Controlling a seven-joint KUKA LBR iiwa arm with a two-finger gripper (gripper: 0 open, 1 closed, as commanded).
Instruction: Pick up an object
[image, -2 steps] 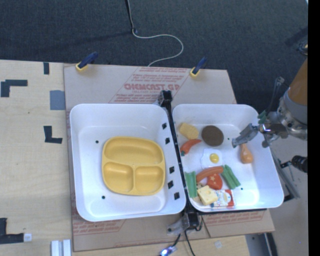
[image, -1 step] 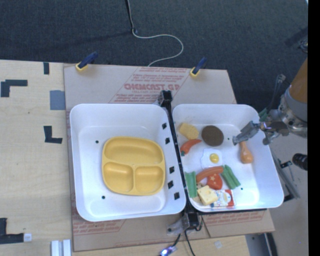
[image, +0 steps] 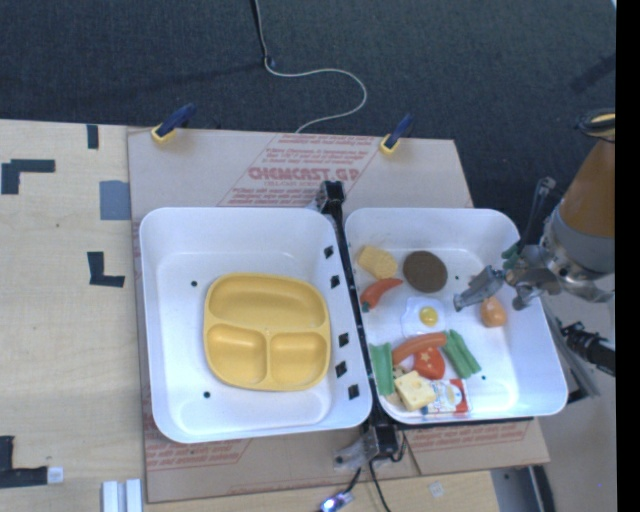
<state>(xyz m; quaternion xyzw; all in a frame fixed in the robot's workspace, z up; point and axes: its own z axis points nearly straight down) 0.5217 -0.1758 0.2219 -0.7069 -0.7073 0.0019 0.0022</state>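
Toy foods (image: 420, 345) fill right bin (image: 520, 385); yellow tray (image: 267, 331) occupies left bin (image: 170, 300).

**Toy food in the right-hand bin**

Just beside the gripper (image: 497, 288), under its fingertips, lies a small orange piece (image: 493, 313) (its kind is hard to tell). To the gripper's left a round brown patty (image: 425, 270) lies flat, with a yellow chunk (image: 377, 262) beyond it. Below and left of the gripper rests a fried egg (image: 424, 318), then a green strip (image: 461, 353), a red sausage (image: 417, 347) and a cheese wedge (image: 414, 389) toward the near wall.
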